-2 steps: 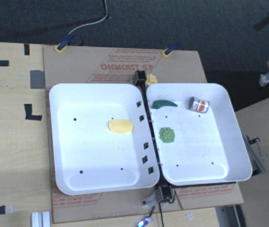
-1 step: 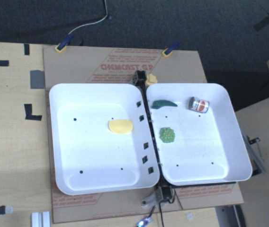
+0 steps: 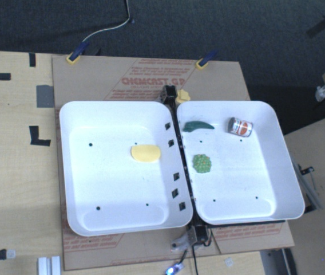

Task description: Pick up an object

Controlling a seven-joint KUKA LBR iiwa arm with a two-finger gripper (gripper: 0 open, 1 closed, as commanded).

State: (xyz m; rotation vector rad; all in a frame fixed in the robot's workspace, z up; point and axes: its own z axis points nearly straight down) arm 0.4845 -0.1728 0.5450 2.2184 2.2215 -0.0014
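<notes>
A flat yellow oval object (image 3: 146, 153) lies near the middle of the left bin (image 3: 76, 171). In the right bin (image 3: 265, 199) a dark green elongated piece (image 3: 197, 126) rests close to the divider at the back. A small can with a red and white label (image 3: 240, 127) lies on its side at the back right. A round, bumpy green object (image 3: 202, 164) sits left of that bin's middle.
Both bins stand on a cardboard sheet (image 3: 151, 79) held by blue and yellow clamps (image 3: 78, 52) at its back edge. Black clips (image 3: 177, 176) run along the seam between the bins. A cable (image 3: 125, 7) trails over the dark floor behind.
</notes>
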